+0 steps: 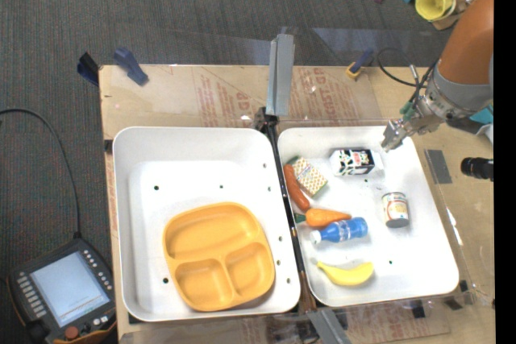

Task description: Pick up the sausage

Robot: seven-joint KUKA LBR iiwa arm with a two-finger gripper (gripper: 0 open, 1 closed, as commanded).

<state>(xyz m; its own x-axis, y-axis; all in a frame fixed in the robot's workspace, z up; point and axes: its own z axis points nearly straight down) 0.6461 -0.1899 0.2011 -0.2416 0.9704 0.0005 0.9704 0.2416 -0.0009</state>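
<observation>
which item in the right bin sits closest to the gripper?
The black-and-white milk carton, at the right bin's far end, just left of the gripper. The small can lies further toward the near side; the sausage hugs the left wall.

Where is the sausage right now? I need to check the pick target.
The sausage lies in the right bin, against its left wall, beside the patterned packet and just above the carrot.

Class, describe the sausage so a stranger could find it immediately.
Look in the right bin, along its left wall. The sausage lies there, reddish-brown and slim, beside a checkered packet. Unlike the orange carrot just below, it is darker with rounded ends.
</observation>
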